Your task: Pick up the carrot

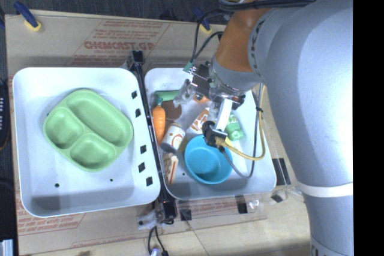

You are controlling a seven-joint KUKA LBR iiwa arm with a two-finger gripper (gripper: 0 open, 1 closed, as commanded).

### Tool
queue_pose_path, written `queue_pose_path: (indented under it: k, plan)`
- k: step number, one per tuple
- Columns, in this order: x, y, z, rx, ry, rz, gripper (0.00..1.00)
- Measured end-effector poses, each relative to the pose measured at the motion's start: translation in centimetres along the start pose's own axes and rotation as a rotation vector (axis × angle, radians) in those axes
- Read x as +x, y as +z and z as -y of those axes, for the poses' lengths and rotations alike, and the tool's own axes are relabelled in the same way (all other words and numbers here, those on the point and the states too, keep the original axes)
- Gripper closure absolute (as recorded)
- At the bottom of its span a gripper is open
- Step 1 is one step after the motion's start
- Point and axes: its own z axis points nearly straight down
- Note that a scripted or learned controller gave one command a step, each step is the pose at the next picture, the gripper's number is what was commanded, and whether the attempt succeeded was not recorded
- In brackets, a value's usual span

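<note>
The orange carrot (158, 120) lies lengthwise against the left wall of the right bin (261, 177), with its green top pointing to the far side. My gripper (198, 106) hangs over the middle of that bin, just right of the carrot and apart from it, above a heap of small objects. Nothing can be seen held in it.
A blue bowl (207, 159) sits at the near side of the right bin, beside a small brown and white bottle (174, 136), an orange packet (200, 120) and green pieces (234, 132). The left bin (30, 147) holds a green divided plate (88, 128). The grey arm covers the bench's right side.
</note>
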Motion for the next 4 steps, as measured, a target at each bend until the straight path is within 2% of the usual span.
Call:
queue_pose_path:
  k: [1,2,3,4]
  plan:
    - [7.6,0.2,6.6,0.011,0.062,-0.001,0.0]
    - [7.5,-0.7,6.5,0.018,0.056,0.004,1.0]
    - [7.5,-1.6,6.5,0.027,0.047,0.006,1.0]
    - [9.1,-5.2,8.6,0.002,0.324,-0.002,1.0]
